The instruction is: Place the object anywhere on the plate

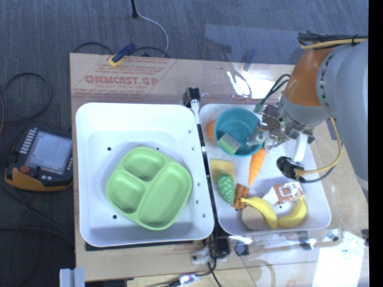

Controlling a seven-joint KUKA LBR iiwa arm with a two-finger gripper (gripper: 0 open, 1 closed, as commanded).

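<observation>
I see the gripper point(261, 137) over the right bin's point(320, 217) far edge beside the blue cup point(236, 130), finger state indiscernible; green plate point(149, 187) sits mid-left bin point(96, 124).

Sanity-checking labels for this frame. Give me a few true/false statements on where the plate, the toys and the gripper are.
1. The green plate lies in the left bin. True.
2. A banana lies on the plate. False: the banana is in the right bin, and nothing lies on the plate.
3. The gripper is over the right bin, next to the blue cup. True.
4. The carrot lies in the left bin. False: it is in the right bin, just below the gripper.
5. The plate has one undivided well. False: it has three compartments.
</observation>
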